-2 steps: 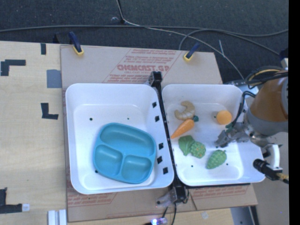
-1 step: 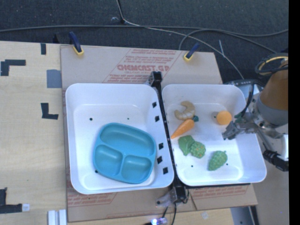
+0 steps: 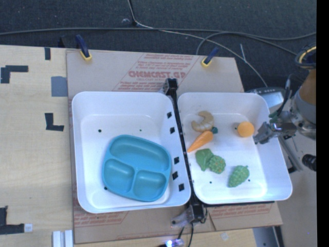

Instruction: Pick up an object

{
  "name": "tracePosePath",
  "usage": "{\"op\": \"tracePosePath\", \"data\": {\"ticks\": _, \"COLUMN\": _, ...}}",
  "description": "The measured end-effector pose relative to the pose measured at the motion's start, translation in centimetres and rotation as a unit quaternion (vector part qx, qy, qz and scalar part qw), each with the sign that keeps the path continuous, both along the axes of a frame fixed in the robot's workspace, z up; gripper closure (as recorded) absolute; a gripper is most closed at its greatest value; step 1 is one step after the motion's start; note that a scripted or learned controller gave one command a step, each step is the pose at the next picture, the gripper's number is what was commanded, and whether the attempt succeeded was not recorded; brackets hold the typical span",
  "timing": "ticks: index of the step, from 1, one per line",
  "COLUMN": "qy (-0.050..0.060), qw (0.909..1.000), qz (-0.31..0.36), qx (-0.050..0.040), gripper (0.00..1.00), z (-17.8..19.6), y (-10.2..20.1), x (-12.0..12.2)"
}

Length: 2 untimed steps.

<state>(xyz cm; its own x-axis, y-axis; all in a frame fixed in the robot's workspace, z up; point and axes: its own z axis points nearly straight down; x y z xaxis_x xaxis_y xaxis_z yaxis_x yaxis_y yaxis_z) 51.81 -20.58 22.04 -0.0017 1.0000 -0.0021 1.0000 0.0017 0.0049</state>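
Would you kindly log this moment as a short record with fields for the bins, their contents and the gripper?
left bin: blue divided plate
right bin: orange ball, carrot, beige curved piece, two green items
gripper: at right bin's right rim, near the orange ball, holding nothing visible

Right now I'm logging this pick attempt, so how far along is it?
Done: nothing lifted. The small orange ball, orange toy carrot, tan curled piece, green leafy toy and green grape bunch all lie in the right white bin. In hand: the gripper sits at that bin's right rim, beside the ball. Left: the reach, grasp and lift.
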Motion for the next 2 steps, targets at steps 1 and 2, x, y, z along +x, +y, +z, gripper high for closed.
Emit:
{"op": "tracePosePath", "data": {"ticks": 1, "qy": 0.002, "qw": 1.0000, "qz": 0.000, "qx": 0.0010, "gripper": 1.00, "z": 0.2, "y": 0.0, "x": 0.0}}
{"op": "tracePosePath", "data": {"ticks": 2, "qy": 0.003, "qw": 1.0000, "qz": 0.001, "qx": 0.0010, "gripper": 1.00, "z": -0.4, "y": 4.4, "x": -0.3}}
